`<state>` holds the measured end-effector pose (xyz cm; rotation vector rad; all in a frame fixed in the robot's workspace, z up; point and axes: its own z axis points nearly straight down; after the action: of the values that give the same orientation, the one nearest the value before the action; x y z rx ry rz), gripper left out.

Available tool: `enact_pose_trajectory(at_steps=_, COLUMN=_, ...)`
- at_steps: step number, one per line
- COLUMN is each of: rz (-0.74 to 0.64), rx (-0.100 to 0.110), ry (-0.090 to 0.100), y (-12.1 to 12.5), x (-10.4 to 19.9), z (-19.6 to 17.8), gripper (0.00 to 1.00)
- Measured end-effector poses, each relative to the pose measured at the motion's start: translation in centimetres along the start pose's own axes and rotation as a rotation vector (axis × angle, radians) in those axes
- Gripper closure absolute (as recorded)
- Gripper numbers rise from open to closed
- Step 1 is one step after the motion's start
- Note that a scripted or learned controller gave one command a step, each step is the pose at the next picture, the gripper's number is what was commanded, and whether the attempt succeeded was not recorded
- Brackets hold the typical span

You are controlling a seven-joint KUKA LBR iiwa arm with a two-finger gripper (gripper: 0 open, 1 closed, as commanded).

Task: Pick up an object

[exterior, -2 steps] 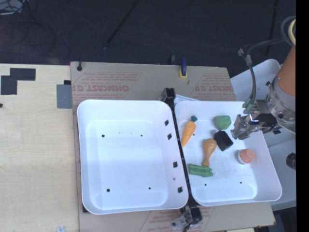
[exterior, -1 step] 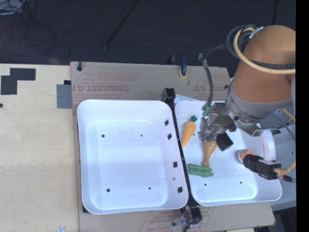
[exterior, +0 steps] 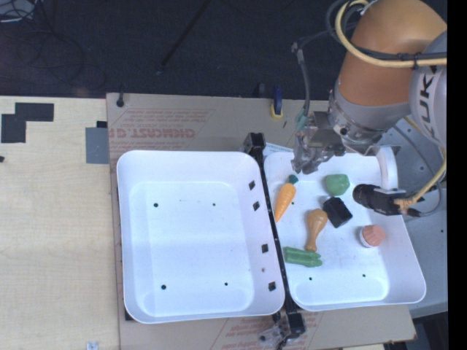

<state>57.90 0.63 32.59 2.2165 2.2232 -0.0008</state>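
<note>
Hovering at about eleven o'clock of the right bin (exterior: 408,286), the end effector (exterior: 310,159) is seen in the camera view just above the leafy tip of the carrot (exterior: 284,200); whether it is parted or closed cannot be told, and nothing is seen held. Spread through that bin are a green piece (exterior: 336,184), a black block (exterior: 337,212), a drumstick (exterior: 315,227), a green pod (exterior: 302,257) and a pink piece (exterior: 372,235). The left bin (exterior: 139,297) sits alongside on the bench (exterior: 51,232). The approach step is judged to be in hand; a descent aligned over the carrot is called for next.
</note>
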Motion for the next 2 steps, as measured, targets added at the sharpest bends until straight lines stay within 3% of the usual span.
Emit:
enact_pose_trajectory(at_steps=1, rz=-0.002, rx=0.000, ry=0.003, y=3.9, x=5.4, z=-2.3, gripper=1.00)
enact_pose_trajectory(at_steps=2, rz=0.008, rx=0.008, ry=0.001, y=-1.8, x=0.3, z=-2.3, gripper=1.00)
